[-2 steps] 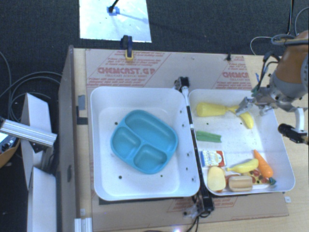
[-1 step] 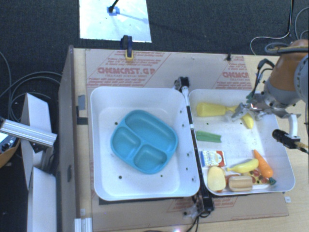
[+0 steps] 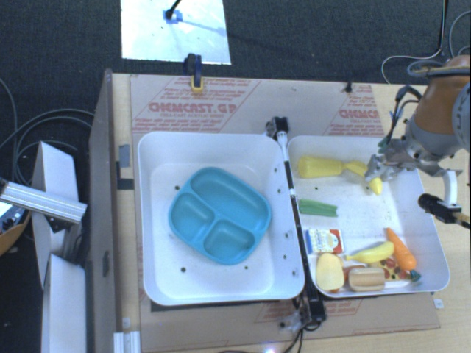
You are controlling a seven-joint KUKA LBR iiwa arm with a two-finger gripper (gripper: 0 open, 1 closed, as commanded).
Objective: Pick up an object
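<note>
Claw lowered at right bin's far end, over small yellow piece (finger state cannot be told). Centring advised before closing.

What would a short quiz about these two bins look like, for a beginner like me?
1. True or false: the blue tray lies in the left bin.
2. Which lies nearest the gripper? A. carrot B. corn C. small yellow piece
3. Fill in: the green bean lies in the ___ bin.

Key: 1 true; 2 C; 3 right.
</note>
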